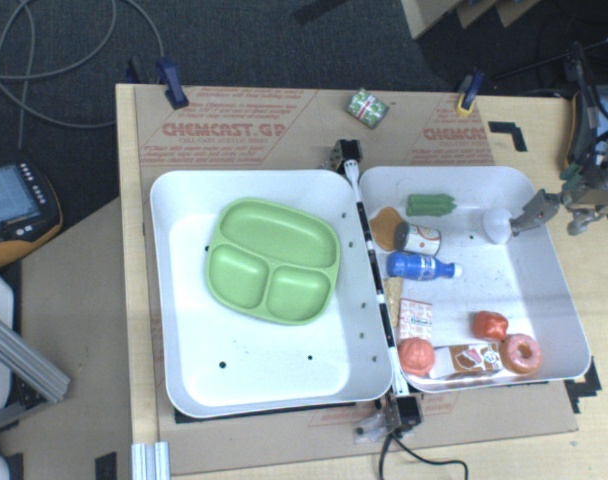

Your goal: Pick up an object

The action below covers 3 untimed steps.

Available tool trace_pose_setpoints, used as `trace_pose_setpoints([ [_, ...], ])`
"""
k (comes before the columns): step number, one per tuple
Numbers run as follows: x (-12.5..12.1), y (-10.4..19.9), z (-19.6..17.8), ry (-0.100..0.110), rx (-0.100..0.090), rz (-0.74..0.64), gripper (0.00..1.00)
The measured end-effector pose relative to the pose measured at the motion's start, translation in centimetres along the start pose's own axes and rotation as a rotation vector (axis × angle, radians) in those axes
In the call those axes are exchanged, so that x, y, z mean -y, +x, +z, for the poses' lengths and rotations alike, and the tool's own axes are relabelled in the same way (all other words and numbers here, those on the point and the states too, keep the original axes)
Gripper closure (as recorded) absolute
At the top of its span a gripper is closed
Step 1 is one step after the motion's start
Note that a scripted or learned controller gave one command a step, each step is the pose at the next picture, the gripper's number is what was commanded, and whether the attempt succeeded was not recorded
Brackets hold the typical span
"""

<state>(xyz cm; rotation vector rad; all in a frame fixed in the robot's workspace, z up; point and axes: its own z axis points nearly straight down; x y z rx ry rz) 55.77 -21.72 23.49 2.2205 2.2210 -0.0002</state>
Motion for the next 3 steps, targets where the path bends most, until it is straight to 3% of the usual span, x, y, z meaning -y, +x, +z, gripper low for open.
trace_pose_setpoints([
  [1,5.5,5.0,7.4,0.003,-0.002,0.0,0.0],
  [2,7.9,5.8,15.1,0.001,-0.001,0.001,0.0],
  [3,7.6,5.8,13.9,-0.007,0.002,0.001,1.0],
])
